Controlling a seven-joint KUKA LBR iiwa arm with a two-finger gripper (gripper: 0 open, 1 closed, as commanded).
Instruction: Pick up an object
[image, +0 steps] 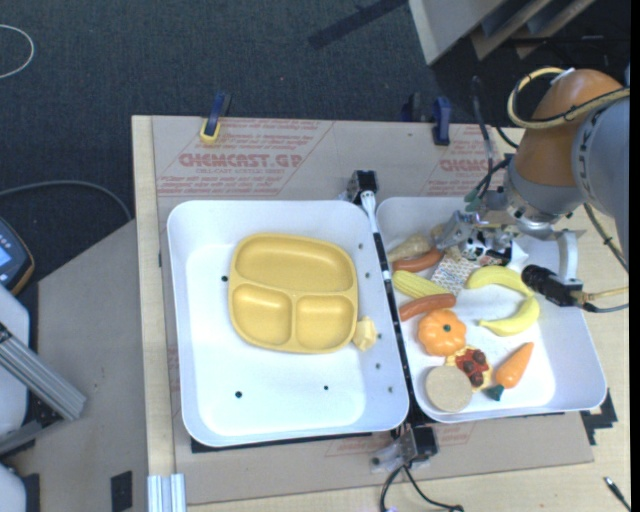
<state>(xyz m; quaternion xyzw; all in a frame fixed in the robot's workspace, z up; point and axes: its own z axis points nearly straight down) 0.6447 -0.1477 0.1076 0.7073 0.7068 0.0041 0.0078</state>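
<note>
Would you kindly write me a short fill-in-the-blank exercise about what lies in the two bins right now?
1. The yellow divided plate lies in the ____ bin as the camera sees it.
2. That plate has ____ compartments.
3. The banana lies in the same bin as the pumpkin, whose colour is ____.
4. The gripper hangs over the ____ bin as the camera sees it.

Missing words: left; three; orange; right

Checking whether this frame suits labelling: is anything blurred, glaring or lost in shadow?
Camera view: even lighting, soft shadows; the yellow tray and banana are sharp; mild glare washes out the left bin floor; the hand is small and cluttered, its details hard to read.
</note>
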